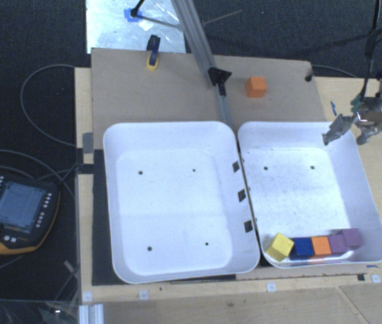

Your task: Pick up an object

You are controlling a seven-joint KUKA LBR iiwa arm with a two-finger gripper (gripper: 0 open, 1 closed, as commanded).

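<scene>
Along the near wall of the right bin (pixel 353 167) lie a yellow cube (pixel 280 246), a blue cube (pixel 303 248), an orange cube (pixel 321 246) and two purple cubes (pixel 345 239) in a row. My gripper (pixel 349 132) hangs at the right bin's far right corner, well away from the cubes. Its two fingers are spread apart with nothing between them.
The left bin (pixel 171 198) stands beside the right one. An orange cube (pixel 256 86) rests on the bench behind the bins, next to a slanted metal pole (pixel 198 32). A yellow-blue clamp (pixel 153 51) and a handheld pendant (pixel 14 211) lie to the left.
</scene>
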